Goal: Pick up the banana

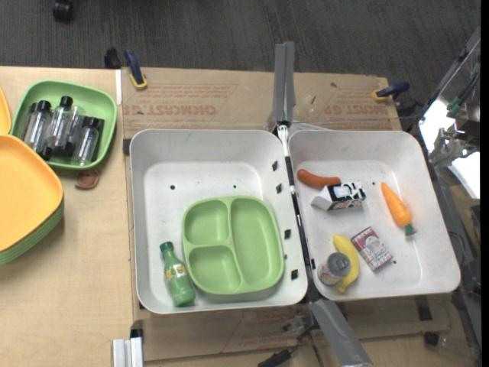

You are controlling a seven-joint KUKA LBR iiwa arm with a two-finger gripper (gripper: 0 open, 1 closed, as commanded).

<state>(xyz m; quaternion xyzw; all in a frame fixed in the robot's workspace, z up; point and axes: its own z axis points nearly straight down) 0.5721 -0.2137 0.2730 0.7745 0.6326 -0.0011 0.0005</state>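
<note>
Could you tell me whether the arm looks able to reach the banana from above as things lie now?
Probably yes, though it is tight. The banana lies uncovered near the front of the right bin, but a small grey can sits against its left side and a red card lies close on its right.

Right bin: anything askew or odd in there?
Only minor. The can lies against the banana near the right bin front wall, crowding it. Sausage, carton, carrot and packet lie loose; nothing spilled or damaged.
</note>
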